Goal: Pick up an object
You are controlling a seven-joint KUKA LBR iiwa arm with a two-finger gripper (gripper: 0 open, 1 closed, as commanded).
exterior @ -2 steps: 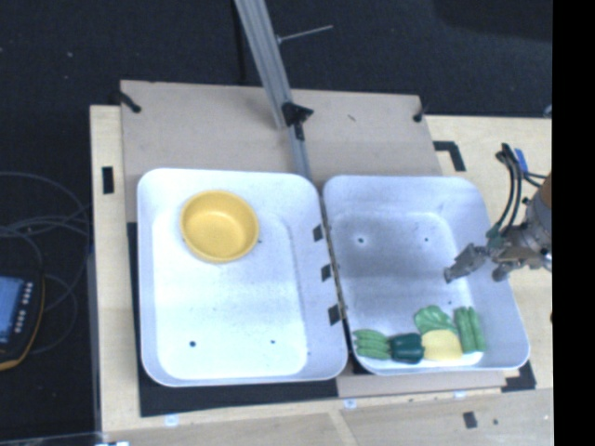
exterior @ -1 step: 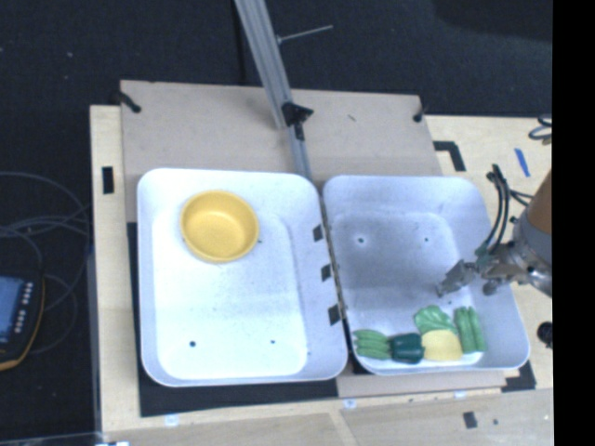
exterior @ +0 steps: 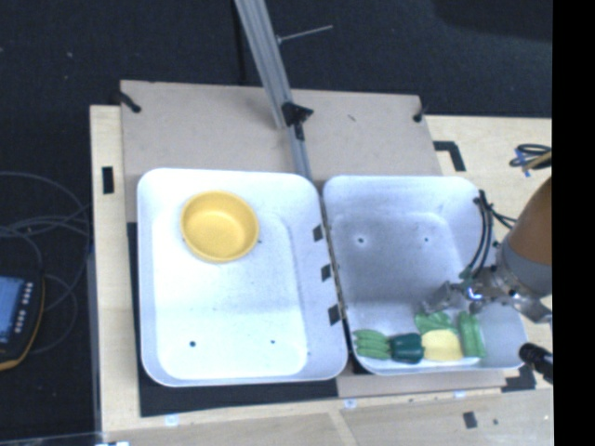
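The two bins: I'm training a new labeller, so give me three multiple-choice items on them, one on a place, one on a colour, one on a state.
1. Where do the small objects lie?
A. left bin
B. right bin, near edge
C. on the bench

2. What colour is the bowl?
A. yellow
B. red
C. blue

3. How does the bowl stand?
A. upside down
B. on its side
C. upright, opening up

Answers:
1 B, the small objects cluster along the near edge of the right bin, by the gripper.
2 A, it is plainly yellow against the left bin.
3 C, its hollow inside faces the camera.
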